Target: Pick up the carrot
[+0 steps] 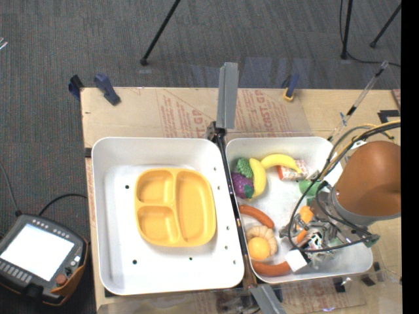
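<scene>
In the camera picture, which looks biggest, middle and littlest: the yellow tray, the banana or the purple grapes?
1. Yellow tray, by far the biggest.
2. Banana.
3. Purple grapes, littlest, though not much smaller than the banana.

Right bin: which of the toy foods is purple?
The bunch of grapes by the bin's left wall, beside the yellow banana. The sausages below it are orange-red.

Grey carpet (98, 38) surrounds the cardboard-topped bench (170, 113). Beyond the bench, thin black stand legs (163, 25) cross the carpet. At the bench's near left corner lies a handheld pendant (40, 257) with a bright screen.
</scene>
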Motion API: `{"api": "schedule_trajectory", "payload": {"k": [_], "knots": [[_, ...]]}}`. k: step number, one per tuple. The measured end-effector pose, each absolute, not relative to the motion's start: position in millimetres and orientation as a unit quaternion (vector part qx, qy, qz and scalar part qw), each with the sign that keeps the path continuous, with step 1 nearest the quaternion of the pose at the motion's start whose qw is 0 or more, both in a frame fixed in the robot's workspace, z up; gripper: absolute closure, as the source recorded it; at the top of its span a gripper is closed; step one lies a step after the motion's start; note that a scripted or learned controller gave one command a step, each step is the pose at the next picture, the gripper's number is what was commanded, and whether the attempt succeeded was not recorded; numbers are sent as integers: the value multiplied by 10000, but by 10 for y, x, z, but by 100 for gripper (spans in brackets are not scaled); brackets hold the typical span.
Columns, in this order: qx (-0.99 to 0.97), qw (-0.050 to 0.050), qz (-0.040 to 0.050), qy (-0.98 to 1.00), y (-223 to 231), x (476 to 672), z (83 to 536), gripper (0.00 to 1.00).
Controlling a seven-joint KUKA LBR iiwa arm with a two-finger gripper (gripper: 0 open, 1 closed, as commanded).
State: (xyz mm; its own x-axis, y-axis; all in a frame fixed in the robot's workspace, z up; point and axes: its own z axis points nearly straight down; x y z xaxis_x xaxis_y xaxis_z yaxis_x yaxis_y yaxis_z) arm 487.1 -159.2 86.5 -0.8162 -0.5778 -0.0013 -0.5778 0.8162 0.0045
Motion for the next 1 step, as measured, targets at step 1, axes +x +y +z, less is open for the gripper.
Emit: {"api": "schedule_trajectory", "payload": {"k": [1], "knots": [[3063, -28, -15, -9519, -1567, 4898, 979, 100]]}}
